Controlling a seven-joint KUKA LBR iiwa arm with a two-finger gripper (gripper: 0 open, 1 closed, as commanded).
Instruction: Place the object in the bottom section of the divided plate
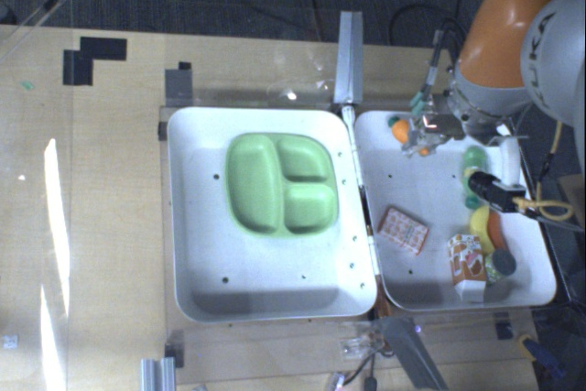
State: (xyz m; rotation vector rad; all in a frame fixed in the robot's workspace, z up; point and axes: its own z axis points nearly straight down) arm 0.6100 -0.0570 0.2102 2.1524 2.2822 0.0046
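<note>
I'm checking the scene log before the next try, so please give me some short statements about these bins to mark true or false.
1. The green divided plate lies in the left white bin. True.
2. The plate already has an object in one of its sections. False: all its sections are bare.
3. The small patterned pink flat packet lies in the right white bin. True.
4. The gripper hangs over the plate. False: it is over the far corner of the right bin, beside a small orange round object.
5. The white carton with red print stands on the plate. False: it is in the right bin.
</note>
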